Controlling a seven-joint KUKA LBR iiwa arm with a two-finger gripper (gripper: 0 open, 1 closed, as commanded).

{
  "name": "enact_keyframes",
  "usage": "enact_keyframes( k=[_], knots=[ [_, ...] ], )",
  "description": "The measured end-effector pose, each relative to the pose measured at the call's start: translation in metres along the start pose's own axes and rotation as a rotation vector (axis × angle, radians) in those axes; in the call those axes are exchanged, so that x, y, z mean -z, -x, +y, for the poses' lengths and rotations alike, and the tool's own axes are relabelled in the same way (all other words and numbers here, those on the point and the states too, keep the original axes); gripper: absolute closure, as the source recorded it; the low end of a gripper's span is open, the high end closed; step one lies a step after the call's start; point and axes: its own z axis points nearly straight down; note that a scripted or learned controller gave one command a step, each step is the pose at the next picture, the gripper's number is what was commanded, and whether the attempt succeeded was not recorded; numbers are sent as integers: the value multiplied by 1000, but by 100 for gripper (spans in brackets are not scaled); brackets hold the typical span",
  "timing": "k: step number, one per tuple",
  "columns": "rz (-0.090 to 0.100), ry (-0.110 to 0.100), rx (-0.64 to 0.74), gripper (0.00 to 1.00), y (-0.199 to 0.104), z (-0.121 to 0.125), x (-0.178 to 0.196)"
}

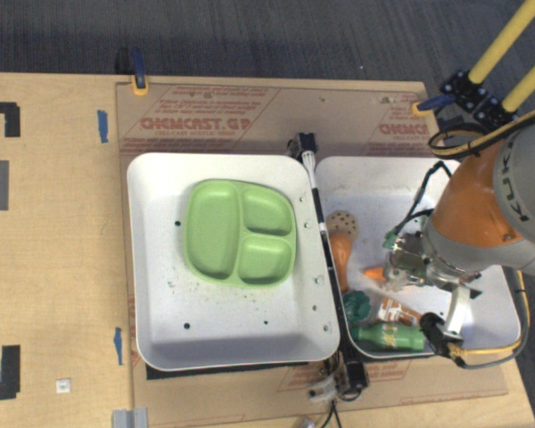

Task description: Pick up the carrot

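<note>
Reaching in over the right bin (pixel 490 324), the arm (pixel 481 212) is the biggest thing in view, its orange band sitting directly above the end effector (pixel 401 270), which hangs low among the clutter in that bin. Whether it is released or clenched, I cannot tell; the wrist body and cables cover its tip.

The bench (pixel 53 239) spreads out far to the left of the end effector, and the left bin (pixel 152 266) lies on that same side, well apart, holding a green divided plate (pixel 241 232).

The carrot (pixel 341 252) lies in the right bin, just beside the end effector on its left, close against the wall shared by the two bins. A small orange piece (pixel 374 275) sits even nearer, almost touching the end effector; it may be part of the carrot or a separate item, and the view is too crowded to say. Just below the end effector lie a green bottle (pixel 390 336) and a teal object (pixel 357 306); a perforated tan disc (pixel 341 222) rests beyond the carrot's top end.

To do this step well, I judge the end effector should shift left until centred over the carrot's body, with its closing direction across the carrot's narrow width. It should stay off the bin wall, descend squarely, then lift straight so the neighbouring pieces are not dragged along.
</note>
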Motion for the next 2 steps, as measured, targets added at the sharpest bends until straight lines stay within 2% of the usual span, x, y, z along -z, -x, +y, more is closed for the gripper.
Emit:
enact_keyframes(
  k=[1,2],
  knots=[
    [0,0,0,0,0,0,0],
    [0,1,-1,100,0,0,10]
  ],
)
